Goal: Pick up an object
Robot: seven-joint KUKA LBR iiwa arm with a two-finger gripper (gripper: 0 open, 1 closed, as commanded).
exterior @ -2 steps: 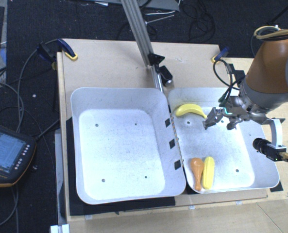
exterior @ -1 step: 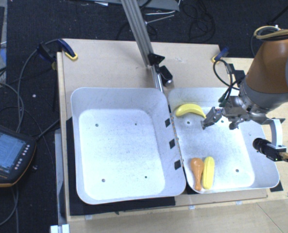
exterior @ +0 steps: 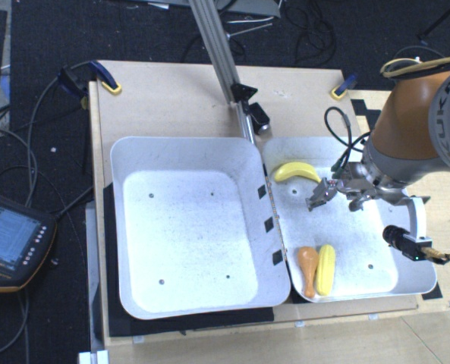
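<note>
A light wooden desk (exterior: 171, 78) is seen from above, and two shallow white plastic bins are placed on it side by side. The left white bin (exterior: 130, 154) is the larger one in the view. In the right white bin (exterior: 384, 279) three things are found. A curved yellow banana-shaped object (exterior: 296, 172) lies near the far edge of this bin, close to the wall between the two bins. A small orange pear-shaped object (exterior: 309, 268) and a yellow oblong object (exterior: 325, 268) lie at the near edge, touching each other side by side.

The grey arm with the orange band (exterior: 410, 120) is reached in from the right over the right bin. The tool (exterior: 321, 195) is held above the bin floor, just beside the banana-shaped object on its near right side. Nothing is seen between its fingers. Whether the fingers are spread or pressed together cannot be told from this view.

A metal pole (exterior: 218, 48) is fixed at the far side of the desk.
</note>
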